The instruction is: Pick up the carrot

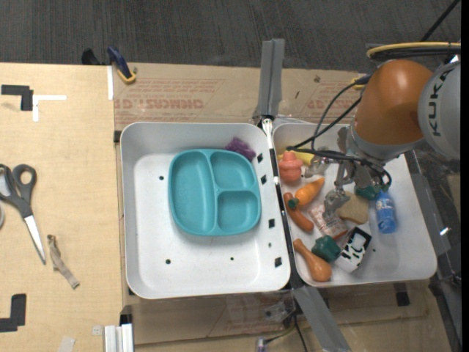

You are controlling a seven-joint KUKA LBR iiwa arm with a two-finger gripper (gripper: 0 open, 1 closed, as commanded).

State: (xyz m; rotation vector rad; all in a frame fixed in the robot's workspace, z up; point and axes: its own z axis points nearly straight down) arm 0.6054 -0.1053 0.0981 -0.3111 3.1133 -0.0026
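Observation:
The carrot [309, 191] is an orange tapered piece lying aslant in the left half of the right bin [418, 266], among other toy foods. My gripper [352, 189] hangs below the orange-banded wrist, just to the carrot's right and above a beige bread-like piece [355, 211]. Its fingers stand apart, and nothing shows between them. It does not touch the carrot.
Around the carrot lie a pink pot-shaped toy [291, 167], a red-orange piece [300, 218], an orange pear-shaped piece [314, 264], a dark green piece [327, 248], a blue bottle [385, 215] and a black-and-white card [355, 248]. The left bin [146, 270] holds a teal divided plate [215, 192]. Scissors [25, 204] lie on the bench at the left.

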